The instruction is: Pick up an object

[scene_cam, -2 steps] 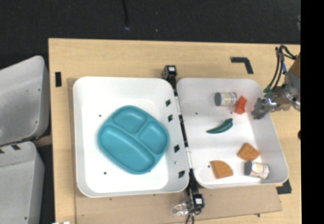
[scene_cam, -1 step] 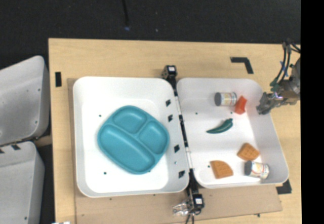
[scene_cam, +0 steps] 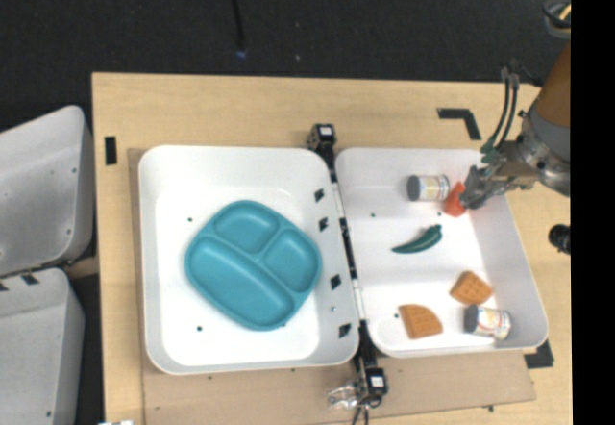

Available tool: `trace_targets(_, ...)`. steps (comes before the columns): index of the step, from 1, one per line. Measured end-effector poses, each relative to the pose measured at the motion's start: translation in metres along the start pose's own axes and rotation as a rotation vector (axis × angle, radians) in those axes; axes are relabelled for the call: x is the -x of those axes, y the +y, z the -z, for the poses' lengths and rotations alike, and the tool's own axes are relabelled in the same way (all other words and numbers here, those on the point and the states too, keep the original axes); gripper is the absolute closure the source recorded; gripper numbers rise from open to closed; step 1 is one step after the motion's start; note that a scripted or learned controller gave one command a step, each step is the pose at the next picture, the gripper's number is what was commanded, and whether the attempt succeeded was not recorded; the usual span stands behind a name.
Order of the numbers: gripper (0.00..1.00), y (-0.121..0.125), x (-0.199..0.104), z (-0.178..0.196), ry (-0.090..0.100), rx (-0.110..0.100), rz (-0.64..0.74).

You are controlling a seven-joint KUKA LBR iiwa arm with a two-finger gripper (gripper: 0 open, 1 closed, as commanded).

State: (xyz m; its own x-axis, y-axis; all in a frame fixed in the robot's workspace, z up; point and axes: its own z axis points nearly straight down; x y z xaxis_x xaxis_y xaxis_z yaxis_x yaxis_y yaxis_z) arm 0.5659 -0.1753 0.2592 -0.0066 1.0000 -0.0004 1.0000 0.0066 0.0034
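Down at the near rim of the right bin (scene_cam: 538, 337) sits a small can (scene_cam: 487, 321), with two tan waffle pieces, the nearer one (scene_cam: 419, 320) and the other (scene_cam: 470, 288), just beside it; none of that is what I'm lined up on.

From the gripper (scene_cam: 473, 185) outward: it hangs over the far right corner of that bin, and a small red piece (scene_cam: 455, 200) lies right at its tip, on the side toward the bin's middle. I cannot tell whether the piece is actually pinched or only touched; the tip is too small and dark for me to judge.

Just past the red piece, farther from the arm, a second can (scene_cam: 428, 187) lies on its side, long axis running across the bin, near enough to be nudged. Nearer me, a green pepper (scene_cam: 419, 240) lies apart from both, slanted, its long axis rising toward the arm.

Across the divider, the left bin (scene_cam: 154, 250) holds a blue tray (scene_cam: 253, 263), well out of this reach.

My judgement: the red piece is the target, and the move turns on closing cleanly without knocking that can.
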Motion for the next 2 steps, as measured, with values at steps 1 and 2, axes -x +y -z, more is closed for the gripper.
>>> trace_targets(1, 1.00, 0.003, -0.056, -0.012, 0.001, -0.002, 0.000)
trace_targets(2, 1.00, 0.020, -0.103, -0.012, 0.000, -0.001, -0.001)
